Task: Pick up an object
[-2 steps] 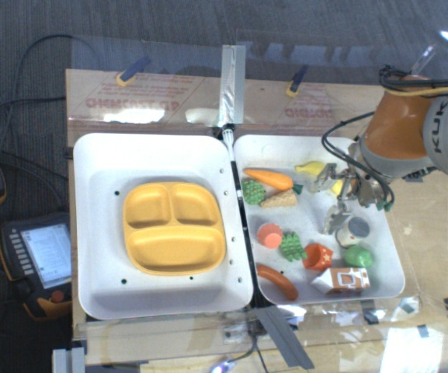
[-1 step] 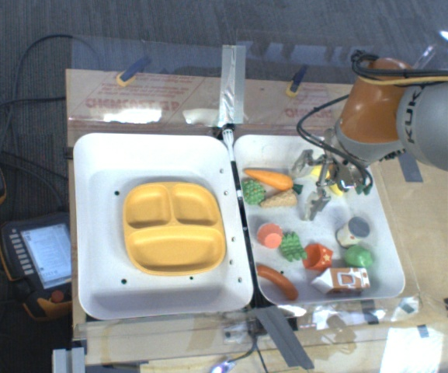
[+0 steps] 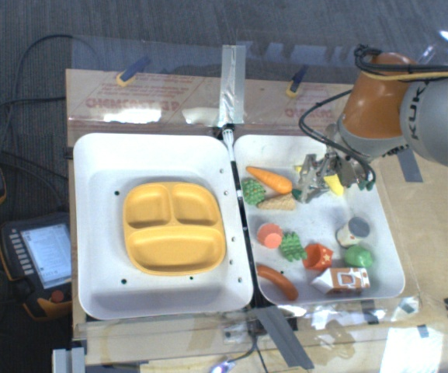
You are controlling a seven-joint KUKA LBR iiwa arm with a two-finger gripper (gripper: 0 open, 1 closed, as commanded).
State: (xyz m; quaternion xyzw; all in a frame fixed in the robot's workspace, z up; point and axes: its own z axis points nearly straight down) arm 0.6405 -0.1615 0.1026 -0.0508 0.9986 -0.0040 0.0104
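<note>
Watching the feed from my desk right now and I'm getting a bit nervous about this one. The gripper is hanging low in the right bin, up around the 12 o'clock end of it, with the yellow toy piece just beside it at 3 o'clock and the corn cob just beside it at 7 o'clock. The toy carrot is lying at its 9 o'clock, touching or nearly touching the corn.

Honestly I can't tell from this angle how the gripper is set, spread or clamped, and I'm not seeing anything clearly caught in it, so I'm not counting a grab yet.

What's worrying me: everything up there is packed tight. If it's closing on the yellow piece it could be clipping the corn too and squirting one of them out. The carrot looks round and slick, so I'm guessing it rolls off instead of seating. The bin wall is near as well, so a nudged item could be getting wedged against it.

The rest of the pile, the broccoli, the sausage and the little carton, is sitting well apart toward 6 o'clock, and the yellow divided plate is over in the left bin, so those aren't bothering me.
</note>
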